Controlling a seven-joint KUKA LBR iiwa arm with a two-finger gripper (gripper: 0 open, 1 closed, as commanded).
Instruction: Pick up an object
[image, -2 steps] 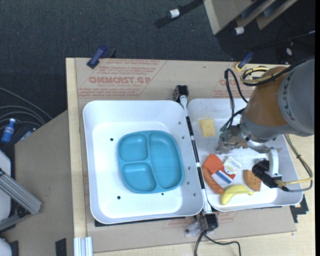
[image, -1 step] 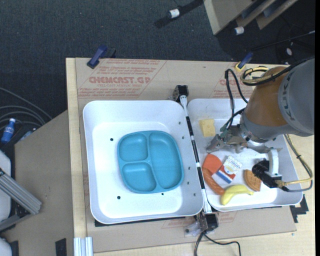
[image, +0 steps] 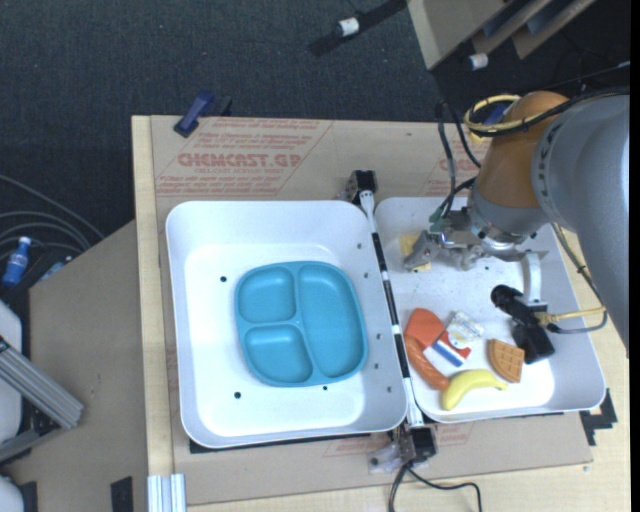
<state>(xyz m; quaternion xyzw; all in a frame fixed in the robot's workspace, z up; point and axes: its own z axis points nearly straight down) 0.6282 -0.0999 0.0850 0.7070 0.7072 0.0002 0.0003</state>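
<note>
My gripper (image: 441, 260) hangs low over the back left part of the right bin (image: 575, 375). It is open, and I see nothing between its fingers. A small yellow piece (image: 408, 243) lies just left of it, by the bin wall. Toward the front of this bin lie an orange toy (image: 424, 328), a red, white and blue piece (image: 447, 354), a crumpled clear wrapper (image: 463, 325), a yellow banana (image: 470, 386) and a brown waffle (image: 506, 360). All of these lie in front of the gripper and apart from it.
The left bin (image: 200, 250) holds a blue divided plate (image: 300, 322). A black clip (image: 362, 184) sits at the back where the two bins meet. A blue object (image: 194, 114) lies on the board's far left corner. Cables run along the floor at left.
</note>
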